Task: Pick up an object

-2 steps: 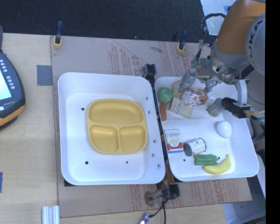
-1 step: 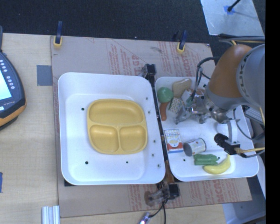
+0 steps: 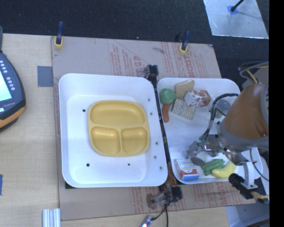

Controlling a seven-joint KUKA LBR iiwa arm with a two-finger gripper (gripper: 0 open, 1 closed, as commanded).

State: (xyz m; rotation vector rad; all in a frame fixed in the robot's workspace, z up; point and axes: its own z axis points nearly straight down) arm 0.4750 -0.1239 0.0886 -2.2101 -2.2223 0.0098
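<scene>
Grey two-finger gripper (image 3: 197,151) spread apart, holding nothing; small green plastic pepper-like toy (image 3: 213,165) just beside at four o'clock.

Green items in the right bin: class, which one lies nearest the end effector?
The green pepper-like piece beside the yellow banana, just below the end effector. The green ball sits far off at the bin's top-left corner.

The tabletop (image 3: 23,164) is of light wood, with a brown cardboard sheet (image 3: 113,56) on it, held by two clamps (image 3: 59,38) at the far edge. Behind is dark carpet floor (image 3: 109,8) with one pale sheet (image 3: 234,11).
</scene>
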